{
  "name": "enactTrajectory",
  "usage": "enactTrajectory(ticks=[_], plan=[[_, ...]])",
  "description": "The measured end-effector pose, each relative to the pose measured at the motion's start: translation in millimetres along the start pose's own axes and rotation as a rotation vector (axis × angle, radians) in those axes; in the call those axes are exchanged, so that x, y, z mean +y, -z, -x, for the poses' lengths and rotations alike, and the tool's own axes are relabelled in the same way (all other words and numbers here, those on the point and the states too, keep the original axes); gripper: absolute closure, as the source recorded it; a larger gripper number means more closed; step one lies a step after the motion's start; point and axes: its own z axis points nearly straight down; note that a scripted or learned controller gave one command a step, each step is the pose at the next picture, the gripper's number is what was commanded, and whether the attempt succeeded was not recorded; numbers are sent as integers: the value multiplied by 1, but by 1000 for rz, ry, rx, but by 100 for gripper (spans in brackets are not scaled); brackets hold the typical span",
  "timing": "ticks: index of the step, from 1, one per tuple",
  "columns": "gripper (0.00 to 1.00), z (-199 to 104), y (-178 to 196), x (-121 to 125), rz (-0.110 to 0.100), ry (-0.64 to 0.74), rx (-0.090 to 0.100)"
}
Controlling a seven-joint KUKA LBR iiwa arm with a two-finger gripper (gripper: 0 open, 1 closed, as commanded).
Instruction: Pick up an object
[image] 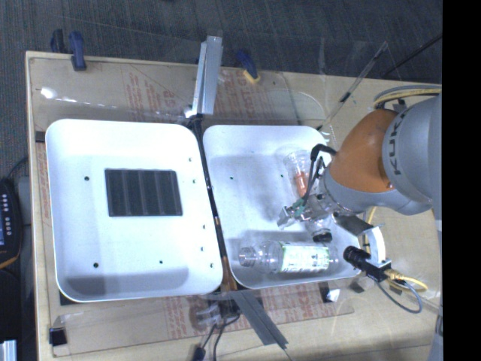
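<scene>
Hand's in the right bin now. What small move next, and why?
Probably lower a little and close, if the fingers straddle something. The hand sits low in the right bin, just above the lying bottle and beside a clear item; its grip can't be judged.

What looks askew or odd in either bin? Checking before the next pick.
Only the clear plastic bottle: it lies on its side along the right bin's near wall. The dark slatted block lies flat in the left bin.
</scene>
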Motion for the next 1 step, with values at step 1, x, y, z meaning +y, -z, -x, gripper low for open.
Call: enactTrajectory(ticks=[1], plan=[[0, 0, 0, 0, 0, 0, 0]])
